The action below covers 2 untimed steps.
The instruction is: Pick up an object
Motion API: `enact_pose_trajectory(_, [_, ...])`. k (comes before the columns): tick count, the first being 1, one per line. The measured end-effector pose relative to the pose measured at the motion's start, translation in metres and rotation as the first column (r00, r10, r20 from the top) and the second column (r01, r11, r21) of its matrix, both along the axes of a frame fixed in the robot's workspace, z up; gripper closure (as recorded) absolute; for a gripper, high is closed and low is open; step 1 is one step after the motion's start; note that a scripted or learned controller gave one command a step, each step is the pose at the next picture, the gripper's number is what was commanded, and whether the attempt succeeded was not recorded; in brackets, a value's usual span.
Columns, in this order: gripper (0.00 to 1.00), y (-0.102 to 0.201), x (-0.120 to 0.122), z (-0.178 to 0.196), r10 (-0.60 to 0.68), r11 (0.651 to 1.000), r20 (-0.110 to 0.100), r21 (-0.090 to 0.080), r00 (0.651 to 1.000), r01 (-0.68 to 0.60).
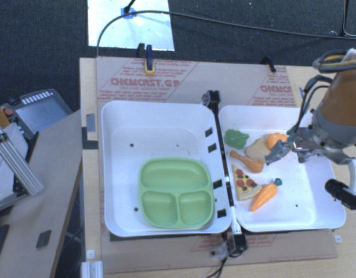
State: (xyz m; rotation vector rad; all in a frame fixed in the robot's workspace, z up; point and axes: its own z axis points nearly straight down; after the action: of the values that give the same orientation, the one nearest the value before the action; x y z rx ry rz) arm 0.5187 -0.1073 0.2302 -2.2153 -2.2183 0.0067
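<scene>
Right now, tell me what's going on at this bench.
A grey arm reaches in from the right, its tool low over the right bin, among toy food: a green leafy piece, a drumstick, a pizza slice and a carrot. The left bin holds a green divided plate.

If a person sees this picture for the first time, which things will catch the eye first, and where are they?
The green divided tray stands out most, lying alone in the left bin. Next come the bright toy foods in the right bin: a carrot, a pizza slice and a green leafy piece. The grey and orange arm reaches in from the right, its hand low over the food.
</scene>
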Motion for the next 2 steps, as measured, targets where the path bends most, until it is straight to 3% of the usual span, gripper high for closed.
enact_pose_trajectory(1, [0.0,0.0,0.002,0.004,0.002,1.0,0.01,-0.002,1.0,-0.002])
enact_pose_trajectory(2, [0.0,0.006,0.008,-0.054,0.0,1.0,0.005,-0.001,1.0,0.0])
